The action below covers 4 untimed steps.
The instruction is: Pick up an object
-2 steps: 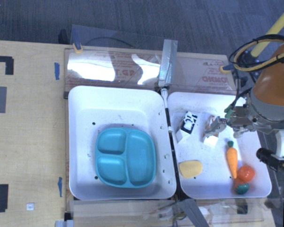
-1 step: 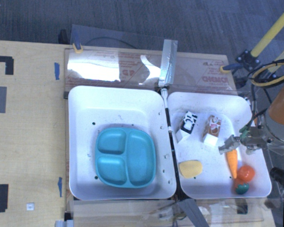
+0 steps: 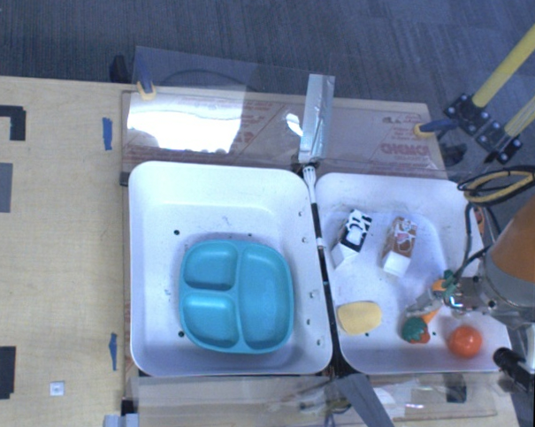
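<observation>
— Starting at the near rim of the right bin (image 3: 428,190), what sits there?

— An orange ball (image 3: 465,341), round and smooth, in the near right corner. Just left of it lies a small green round piece with an orange stalk, a toy vegetable (image 3: 415,330). Farther left, by the divider, rests a pale yellow lump (image 3: 359,317), soft-edged and matte.

— And the pincer?

— The pincer (image 3: 447,296) hangs low over the bin's right side, just above and between the toy vegetable and the orange ball. Its tip is a tangle of metal and coloured bits; whether it is spread or closed, I cannot tell, and nothing shows clearly gripped in it.

— The arm?

— The arm (image 3: 518,254) comes in from the right edge, its orange band bulking above the wrist, cables looping beside it.

— Farther back?

— A black-and-white carton (image 3: 354,231) and a small brown-and-white packet (image 3: 400,244) lie side by side, tilted, near the bin's middle.

— The left bin (image 3: 162,195)?

— It carries a teal plastic tray (image 3: 237,295) with three compartments, glossy, rounded corners. Both bins rest on a pale wooden surface (image 3: 44,269).
</observation>
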Each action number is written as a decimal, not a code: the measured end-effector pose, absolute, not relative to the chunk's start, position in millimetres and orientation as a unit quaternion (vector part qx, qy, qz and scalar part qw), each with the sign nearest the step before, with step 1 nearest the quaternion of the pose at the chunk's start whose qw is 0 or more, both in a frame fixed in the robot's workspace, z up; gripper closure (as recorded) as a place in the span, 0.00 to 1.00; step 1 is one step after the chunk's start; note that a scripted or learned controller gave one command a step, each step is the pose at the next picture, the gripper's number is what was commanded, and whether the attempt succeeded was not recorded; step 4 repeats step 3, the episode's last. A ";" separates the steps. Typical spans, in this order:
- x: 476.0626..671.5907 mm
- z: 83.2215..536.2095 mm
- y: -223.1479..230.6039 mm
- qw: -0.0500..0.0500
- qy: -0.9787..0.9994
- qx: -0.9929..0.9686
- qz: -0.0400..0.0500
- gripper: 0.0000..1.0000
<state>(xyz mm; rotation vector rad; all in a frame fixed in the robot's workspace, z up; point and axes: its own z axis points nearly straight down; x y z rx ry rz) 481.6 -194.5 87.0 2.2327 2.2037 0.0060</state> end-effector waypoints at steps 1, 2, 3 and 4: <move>482.8 97.9 -195.3 0.005 0.702 0.712 0.003 1.00; 542.1 210.4 -159.7 0.003 0.685 0.729 0.003 1.00; 581.9 241.3 -122.9 0.001 0.573 0.819 0.001 1.00; 581.9 241.3 -122.9 0.001 0.573 0.819 0.001 1.00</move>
